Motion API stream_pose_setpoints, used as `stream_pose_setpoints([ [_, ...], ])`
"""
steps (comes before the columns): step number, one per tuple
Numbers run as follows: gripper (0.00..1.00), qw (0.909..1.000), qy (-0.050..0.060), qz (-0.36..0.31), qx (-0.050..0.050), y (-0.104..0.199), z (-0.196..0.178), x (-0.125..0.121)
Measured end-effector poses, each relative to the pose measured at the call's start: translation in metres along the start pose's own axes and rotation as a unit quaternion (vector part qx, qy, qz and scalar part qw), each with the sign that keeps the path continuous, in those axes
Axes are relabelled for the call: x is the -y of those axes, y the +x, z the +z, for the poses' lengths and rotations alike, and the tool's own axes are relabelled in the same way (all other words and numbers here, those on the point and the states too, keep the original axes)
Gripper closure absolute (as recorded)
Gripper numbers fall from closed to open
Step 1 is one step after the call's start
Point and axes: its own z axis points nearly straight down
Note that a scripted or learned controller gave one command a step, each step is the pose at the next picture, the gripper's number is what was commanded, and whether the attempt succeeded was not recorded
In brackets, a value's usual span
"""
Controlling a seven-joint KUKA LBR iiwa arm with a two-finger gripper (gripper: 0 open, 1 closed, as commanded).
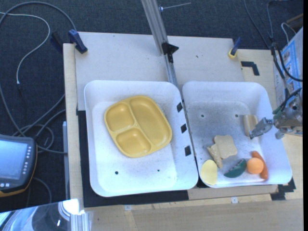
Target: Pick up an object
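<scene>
Task objects lie in the right bin, clustered toward its near edge. Orange ball near the near right corner, touching an orange carrot-like piece on its right side. Dark green piece just left of the ball. Pale yellow disc at the near left corner, partly up the bin wall. Two tan bread-like slabs overlap between the disc and the bin's middle. A tan block stands apart, nearer the right wall.

Pincer at the right bin's right edge, low over the floor just beside the tan block. Cannot tell whether it is apart or together; nothing visibly held.

Left bin holds a yellow divided plate, three compartments, roughly central.

Both bins sit on the bench. A blue clamp sits at the far left corner. A metal pole crosses the far edge.
</scene>
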Motion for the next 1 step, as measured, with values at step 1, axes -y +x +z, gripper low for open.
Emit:
stream_pose_setpoints([
  [1,0.00,1.0000,0.000,0.001,0.000,-0.0049,0.0439,-0.0008],
])
